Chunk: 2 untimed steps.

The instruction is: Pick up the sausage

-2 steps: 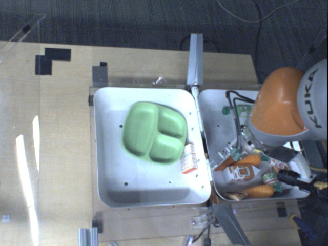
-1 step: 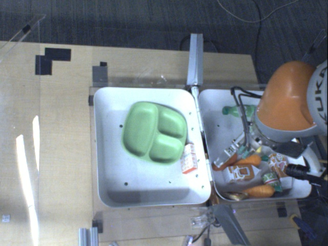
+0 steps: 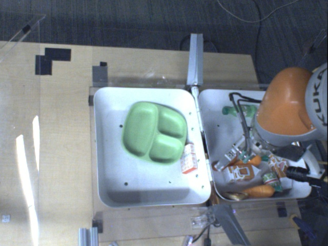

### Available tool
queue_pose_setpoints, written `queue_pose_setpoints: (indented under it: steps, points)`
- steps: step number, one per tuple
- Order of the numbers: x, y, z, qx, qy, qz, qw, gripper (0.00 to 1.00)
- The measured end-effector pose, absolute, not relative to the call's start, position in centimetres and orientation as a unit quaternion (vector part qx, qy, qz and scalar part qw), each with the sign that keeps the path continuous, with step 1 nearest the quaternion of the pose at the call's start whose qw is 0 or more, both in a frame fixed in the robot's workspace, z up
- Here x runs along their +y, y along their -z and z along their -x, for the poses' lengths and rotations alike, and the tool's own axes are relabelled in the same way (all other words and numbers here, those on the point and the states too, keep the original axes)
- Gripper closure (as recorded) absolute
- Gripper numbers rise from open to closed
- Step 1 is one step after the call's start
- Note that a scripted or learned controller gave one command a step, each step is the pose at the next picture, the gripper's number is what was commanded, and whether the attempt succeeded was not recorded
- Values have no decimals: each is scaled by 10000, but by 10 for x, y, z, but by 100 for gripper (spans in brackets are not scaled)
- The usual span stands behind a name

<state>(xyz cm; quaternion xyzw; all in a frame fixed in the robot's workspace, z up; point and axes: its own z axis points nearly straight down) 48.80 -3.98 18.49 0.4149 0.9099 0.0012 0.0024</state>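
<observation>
A KUKA arm (image 3: 287,106) hangs over the right bin (image 3: 218,111), its gripper (image 3: 245,152) low among crowded toy food; whether it is open or holding anything cannot be told. No sausage can be picked out there. Clutter risks a wrong grab.

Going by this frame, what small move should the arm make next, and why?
Probably a short descent toward the orange sausage near the right bin's front edge. The tool sits above the clutter behind it, and nothing shows between its fingers.
</observation>
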Motion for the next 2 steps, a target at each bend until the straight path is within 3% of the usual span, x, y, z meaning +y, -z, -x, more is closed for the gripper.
queue_pose_setpoints:
  steps: [1, 2]
  points:
    - [-39, -196, -490, 9105, -30, -4135, 57, 100]
    - [16, -185, -548, 9117, -13, -4108, 16, 100]
